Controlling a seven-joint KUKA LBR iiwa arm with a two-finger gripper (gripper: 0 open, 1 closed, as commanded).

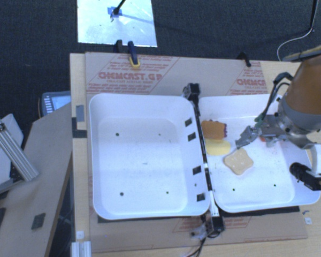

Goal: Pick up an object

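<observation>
the arm (310, 98) reaches in from the right, hand (247, 137) low.

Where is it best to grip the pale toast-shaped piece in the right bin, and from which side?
Judging by its flat pose, the toast-shaped piece is probably best gripped from above, across its narrower width. Bare bin floor surrounds most of it; the yellow piece lies close at its upper-left, so avoid that corner.

A tan, bread-slice-shaped toy (238, 162) lies flat just below a pale yellow flat piece (218, 148); directly above that yellow piece rests an orange-brown rectangular block (214, 129) with a red edge.
</observation>
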